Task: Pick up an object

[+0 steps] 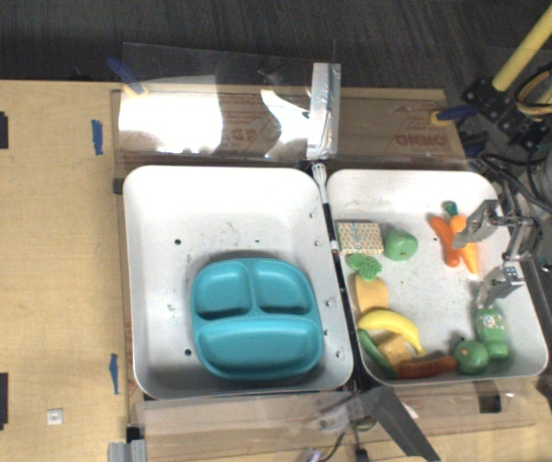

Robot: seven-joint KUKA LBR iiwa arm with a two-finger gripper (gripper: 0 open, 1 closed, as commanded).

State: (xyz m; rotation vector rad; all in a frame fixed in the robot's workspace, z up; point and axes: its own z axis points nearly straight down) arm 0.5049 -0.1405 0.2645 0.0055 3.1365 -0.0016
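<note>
End effector (495,250) over right bin's (420,189) right side, fingers spread, empty; orange carrot (454,242) just left.

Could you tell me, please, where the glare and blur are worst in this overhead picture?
In the camera view, glare whitens the clear sheet behind the bins; the left bin is evenly lit, with a soft shadow under the teal tray; the end effector at the right bin's edge looks slightly blurred.

Bright overhead light, harsh glare on the plastic sheet (223,114), soft focus.
</note>
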